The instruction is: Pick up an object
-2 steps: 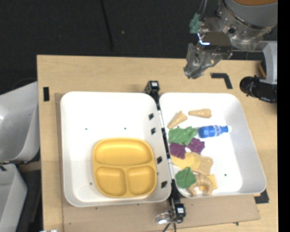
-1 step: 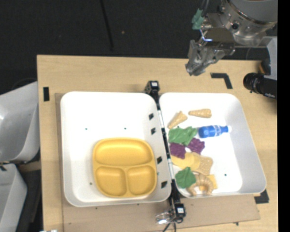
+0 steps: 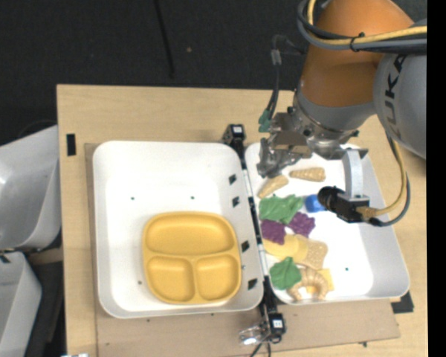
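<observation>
A yellow tray point(image 3: 191, 257) sat in the left bin point(image 3: 119, 199), and the toy food point(image 3: 293, 233) lay heaped along the near side of the right bin point(image 3: 383, 270). The gripper point(image 3: 276, 162) hung low over the pile's far end, just above a tan piece point(image 3: 273, 186). I couldn't tell how its tips stood, and nothing looked lifted yet, so the pick was not yet made.

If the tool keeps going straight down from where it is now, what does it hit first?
Probably the tan food toy lying right under the tool at the right bin's left edge. Height above it is unclear from this slanted view.
</observation>
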Motion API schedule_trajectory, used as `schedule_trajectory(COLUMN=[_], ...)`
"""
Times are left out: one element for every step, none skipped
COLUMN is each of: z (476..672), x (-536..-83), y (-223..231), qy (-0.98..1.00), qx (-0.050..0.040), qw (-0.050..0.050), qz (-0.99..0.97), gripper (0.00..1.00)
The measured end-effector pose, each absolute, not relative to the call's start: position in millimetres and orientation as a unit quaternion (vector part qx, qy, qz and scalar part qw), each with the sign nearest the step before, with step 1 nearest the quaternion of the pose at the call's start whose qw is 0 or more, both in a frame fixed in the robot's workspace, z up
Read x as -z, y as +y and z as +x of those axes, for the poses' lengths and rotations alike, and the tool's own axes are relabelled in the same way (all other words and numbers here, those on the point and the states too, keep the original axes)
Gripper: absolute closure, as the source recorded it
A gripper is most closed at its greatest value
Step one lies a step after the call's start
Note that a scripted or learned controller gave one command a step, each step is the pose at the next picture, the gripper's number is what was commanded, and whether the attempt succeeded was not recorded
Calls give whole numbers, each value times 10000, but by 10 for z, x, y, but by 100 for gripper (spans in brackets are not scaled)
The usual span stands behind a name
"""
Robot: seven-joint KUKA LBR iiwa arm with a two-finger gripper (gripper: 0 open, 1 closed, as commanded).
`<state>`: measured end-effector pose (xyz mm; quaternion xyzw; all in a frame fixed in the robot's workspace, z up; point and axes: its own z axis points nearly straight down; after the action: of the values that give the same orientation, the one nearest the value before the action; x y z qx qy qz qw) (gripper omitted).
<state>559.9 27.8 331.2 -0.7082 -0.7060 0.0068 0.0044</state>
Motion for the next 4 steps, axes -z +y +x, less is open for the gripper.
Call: schedule_trajectory(z=[6046,6078,6085,6092], x=[-1913,-2111,-2219,-2329], y=[-430,-390,-402,-415], qy=[-7047,-7053,-7038,-7022], qx=[-62,4,12,22], qw=[29,-9,-19,-29], qz=[-7095,-7089,-7104,-7120], gripper=[100,100,100,100])
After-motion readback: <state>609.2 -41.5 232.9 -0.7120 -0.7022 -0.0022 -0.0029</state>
